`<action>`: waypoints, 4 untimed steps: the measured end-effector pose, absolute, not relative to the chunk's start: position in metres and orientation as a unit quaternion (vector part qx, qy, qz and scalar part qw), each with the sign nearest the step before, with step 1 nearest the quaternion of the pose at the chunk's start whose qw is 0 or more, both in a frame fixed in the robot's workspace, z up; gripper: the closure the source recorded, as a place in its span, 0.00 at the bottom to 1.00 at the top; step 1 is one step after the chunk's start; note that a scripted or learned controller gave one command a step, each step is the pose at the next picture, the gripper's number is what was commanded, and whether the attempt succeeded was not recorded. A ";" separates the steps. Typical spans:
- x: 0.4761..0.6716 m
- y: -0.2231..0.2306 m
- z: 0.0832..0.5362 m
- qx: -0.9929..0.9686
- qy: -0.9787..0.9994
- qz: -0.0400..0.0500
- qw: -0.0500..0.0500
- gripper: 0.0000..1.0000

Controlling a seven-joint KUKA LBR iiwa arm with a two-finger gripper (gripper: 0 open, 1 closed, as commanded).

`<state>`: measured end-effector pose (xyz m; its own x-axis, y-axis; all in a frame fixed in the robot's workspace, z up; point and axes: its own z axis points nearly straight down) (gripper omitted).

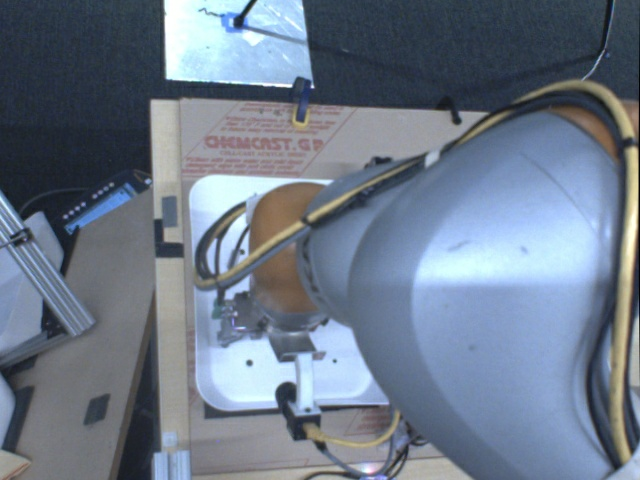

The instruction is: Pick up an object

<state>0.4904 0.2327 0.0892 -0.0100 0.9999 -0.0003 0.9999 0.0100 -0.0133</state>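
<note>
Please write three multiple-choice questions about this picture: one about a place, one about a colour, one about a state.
1. Where is the arm's wrist?
A. Over the white bin
B. Over the metal sheet
C. Over the bare floor

2. What colour is the band above the wrist?
A. Green
B. Orange
C. Blue

3. How does the clamp at the bench's far edge stand?
A. Lying in the bin
B. Clipped on the edge
C. Held by the arm

Answers: 1 A, the arm covers the white bin. 2 B, the band is orange. 3 B, the clamp grips the edge.

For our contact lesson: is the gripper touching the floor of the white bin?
Cannot tell. In the camera view the arm hangs over the white bin and hides where the gripper meets it.
</note>
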 end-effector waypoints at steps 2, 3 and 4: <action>0.488 0.231 0.298 -0.705 -0.709 -0.009 -0.002 1.00; 0.488 0.235 0.452 -0.705 -0.709 -0.010 -0.003 1.00; 0.487 0.130 0.532 -0.710 -0.704 -0.005 -0.003 1.00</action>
